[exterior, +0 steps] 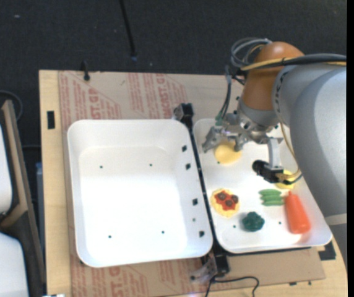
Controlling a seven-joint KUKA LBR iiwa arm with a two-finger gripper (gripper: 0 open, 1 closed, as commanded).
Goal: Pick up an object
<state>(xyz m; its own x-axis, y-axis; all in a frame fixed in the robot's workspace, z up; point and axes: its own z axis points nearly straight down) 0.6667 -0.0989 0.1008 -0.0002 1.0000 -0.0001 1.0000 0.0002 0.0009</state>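
Camera view looked down at a slant on a cardboard-covered surface point(121, 98) that carried two shallow white bins side by side. The grey arm point(313, 116) with its orange band reached in from the right and hung over the far end of the right bin point(251, 247). Its pincer point(226, 142) pointed downward with the two prongs apart, one on each side of the upper edge of a round yellow toy fruit point(229, 157). The fruit rested on the bin floor close to the wall shared with the left bin point(133, 184), whose floor was bare. The prongs seemed spread to straddle the fruit, so it looked like the chosen target, though nothing was clamped between them yet.

The other toys lay nearer the camera in the same bin, well apart from the pincer:
- a small pizza slice point(225, 203)
- a dark green broccoli head point(252, 221)
- a green pea pod point(270, 196)
- an orange carrot point(297, 214) beside the pea pod

The fruit sat clear of these toys, which probably left the prongs free room to close. Its rounded shape might let it slip out sideways.
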